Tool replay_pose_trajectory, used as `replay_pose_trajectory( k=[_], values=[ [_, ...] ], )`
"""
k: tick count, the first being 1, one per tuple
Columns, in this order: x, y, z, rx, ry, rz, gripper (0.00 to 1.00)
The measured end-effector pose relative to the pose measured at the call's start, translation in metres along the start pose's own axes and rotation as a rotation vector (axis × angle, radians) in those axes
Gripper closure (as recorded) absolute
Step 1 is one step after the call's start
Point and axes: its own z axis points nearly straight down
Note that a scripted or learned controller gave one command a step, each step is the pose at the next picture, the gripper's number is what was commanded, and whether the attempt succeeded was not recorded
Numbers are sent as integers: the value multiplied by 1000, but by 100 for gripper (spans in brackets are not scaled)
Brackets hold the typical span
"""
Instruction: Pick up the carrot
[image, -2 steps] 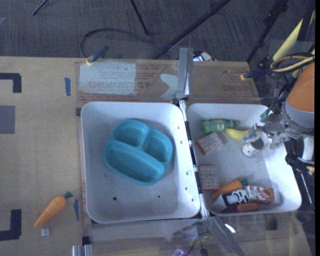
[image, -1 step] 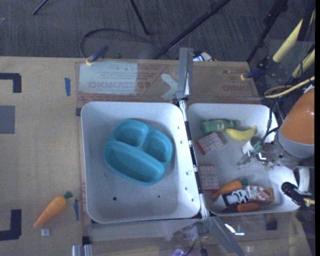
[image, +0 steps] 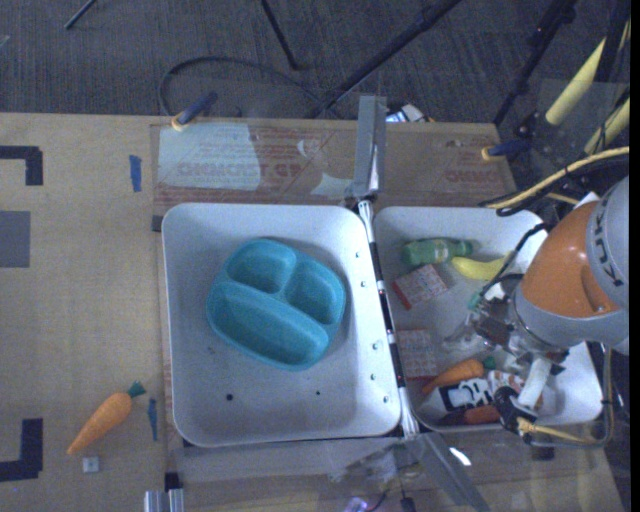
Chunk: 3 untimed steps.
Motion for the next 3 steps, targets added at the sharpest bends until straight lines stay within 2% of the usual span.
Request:
replay_pose_trajectory(
  k=[1,2,3],
  values=[
    [-67,27,-69,3,-4,-448,0],
    [-29,12,-21,-16,-7,-782,0],
    [-13,-1,0,-3,-2,-311,0]
  ],
)
